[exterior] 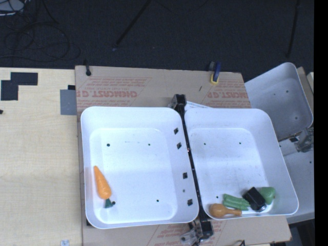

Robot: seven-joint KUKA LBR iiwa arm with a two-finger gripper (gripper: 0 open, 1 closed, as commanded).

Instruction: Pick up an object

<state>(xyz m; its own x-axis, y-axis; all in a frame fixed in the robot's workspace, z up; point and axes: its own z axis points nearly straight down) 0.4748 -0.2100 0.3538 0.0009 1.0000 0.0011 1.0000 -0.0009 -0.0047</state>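
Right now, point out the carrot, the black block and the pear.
carrot [101, 183]: camera view, middle of its orange body.
black block [254, 198]: camera view, its top face.
pear [221, 210]: camera view, its round end.

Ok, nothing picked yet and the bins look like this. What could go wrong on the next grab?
1. In the right bin, the black block lies on the green pieces beside the tan pear-shaped item; a grab there may snag two things or slip off.
2. That cluster sits against the near wall, so the tool may hit the rim.
3. The carrot in the left bin lies close to the left wall, leaving little room on that side.
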